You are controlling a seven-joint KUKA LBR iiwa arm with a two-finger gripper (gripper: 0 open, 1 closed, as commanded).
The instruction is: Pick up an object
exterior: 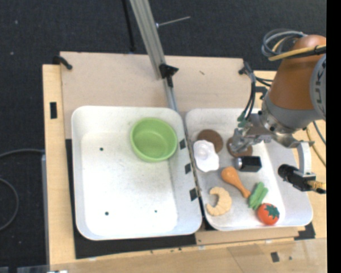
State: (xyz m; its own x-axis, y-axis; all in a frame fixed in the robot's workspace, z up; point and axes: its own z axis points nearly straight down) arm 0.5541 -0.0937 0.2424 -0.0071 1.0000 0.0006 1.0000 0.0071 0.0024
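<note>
2 white bins (102, 198) are set side by side on a tan bench (113, 78); 1 aluminium rail (145, 21) is mounted behind.

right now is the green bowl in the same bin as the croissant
No, the green bowl sits in the left bin, while the croissant lies in the right bin.

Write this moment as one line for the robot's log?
arm: over right bin | gripper: low, beside brown disc | left bin: green bowl | pick: not yet
</note>
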